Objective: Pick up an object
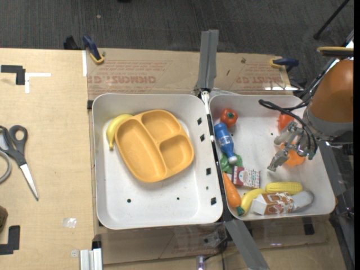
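Glossily, gripper hovers beside rounded orange fruit.

Cut off at the right edge: the arm, only its orange band and a stretch of grey showing. Partly hidden behind the end effector: an orange object, kind impossible to tell. Fingers of the end effector too small and cluttered to read as parted or closed. Tucked under the yellow divided plate: most of a banana, just its curved back showing. Overlapped by the small red-and-white carton: the lower end of the blue bottle and something green. Print on the cartons too small to read. Cut by the left edge of the worktop: a grey loop beside the scissors.
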